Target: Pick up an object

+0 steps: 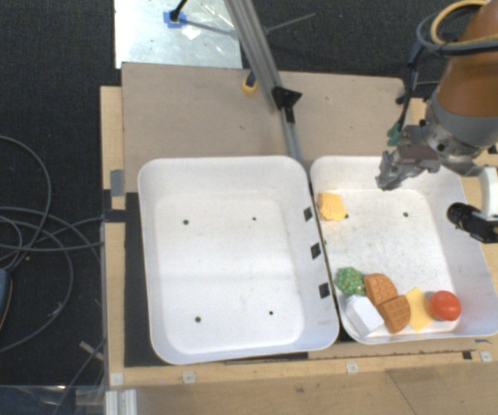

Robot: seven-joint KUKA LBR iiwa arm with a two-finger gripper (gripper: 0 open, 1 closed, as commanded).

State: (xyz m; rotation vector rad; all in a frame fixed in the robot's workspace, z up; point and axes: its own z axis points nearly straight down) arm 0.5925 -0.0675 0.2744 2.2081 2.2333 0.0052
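The bench (232, 111) spreads wide under the camera, brown board with two white bins on it side by side. The left bin (158, 232) is the bigger-looking one, its floor marked by a few dark dots. The right bin (456, 232) sits tight against it, their rims touching along the middle seam.

The arm (482, 67) comes in from the right, grey with its orange band up top, hanging over the far edge of the right bin. Down at its tip, the gripper (391, 176) hovers above the bin's back-left area, nothing between its fingers that I can see, and whether they are spread or closed I cannot tell from this angle.

Now the pieces, all in the right bin. A cluster sits at the near edge: a brown bread piece (387, 299) in the middle, a yellow wedge (419, 309) just beside it, a white block (361, 314) touching its left side, a red tomato (444, 304) at the right end, and a small green piece (349, 278) at the left.

One yellow chunk (332, 206) lies alone by the bin's left wall, near the gripper but apart from it, well away from the cluster.
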